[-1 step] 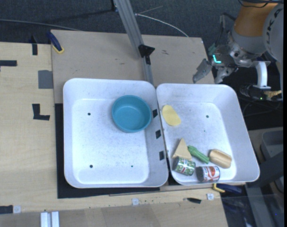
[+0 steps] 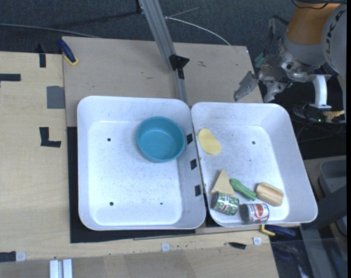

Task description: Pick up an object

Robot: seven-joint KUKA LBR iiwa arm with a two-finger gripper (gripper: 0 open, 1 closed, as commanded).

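My gripper point(image 2: 259, 90) hangs over the bench just beyond the far rim of the right bin point(image 2: 280, 133), open, with nothing between its fingers. The right bin holds a flat yellow oval point(image 2: 209, 141) near its left wall. Clustered at its near edge are a yellow wedge point(image 2: 222, 182), a small green piece point(image 2: 242, 188), a tan bread roll point(image 2: 270, 193), a green can point(image 2: 225, 204) and a red can point(image 2: 255, 213), both cans lying on their sides. A blue bowl point(image 2: 160, 139) stands upright in the left bin point(image 2: 106, 172).
A slanted metal pole point(image 2: 161, 33) crosses the bench behind the bins and ends at the gap between them. Cables lie right of the right bin. Black tape marks dot the left of the bench.
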